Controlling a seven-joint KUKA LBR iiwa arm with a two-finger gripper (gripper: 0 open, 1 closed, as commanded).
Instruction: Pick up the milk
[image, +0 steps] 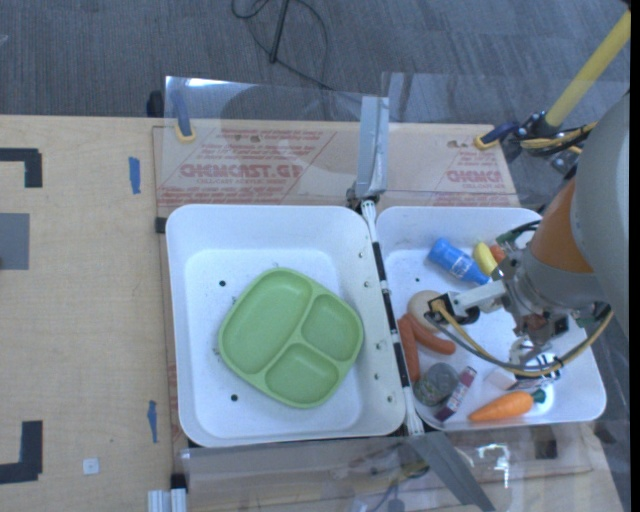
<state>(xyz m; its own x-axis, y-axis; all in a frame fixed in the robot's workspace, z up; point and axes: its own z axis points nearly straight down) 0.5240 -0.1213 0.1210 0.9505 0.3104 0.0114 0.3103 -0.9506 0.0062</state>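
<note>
1. Bench: pale wood, bearing both bins.
2. My arm: grey with an orange band, reaching over the far-right part of the right bin.
3. Left bin: white, touching the right bin's left wall.
4. Right bin: white and shallow. I use it as the landmark for everything below.
5. Green plate: three compartments, lying flat in the left bin, well apart from the right bin's contents.
6. My gripper: pointing down over the right bin's right half, ringed by looping cables. I cannot tell whether it is apart or together, and I see nothing held in it.
7. Milk: I cannot pick it out with certainty. The blue bottle lies tilted in the right bin's upper middle, near my gripper but apart from it, up and to the left. A small white shape lies just below my gripper, partly hidden.
8. Carrot: at the right bin's near edge, just below my gripper.
9. Sausage: left of centre in the right bin.
10. Grey disc: near-left corner of the right bin.
</note>
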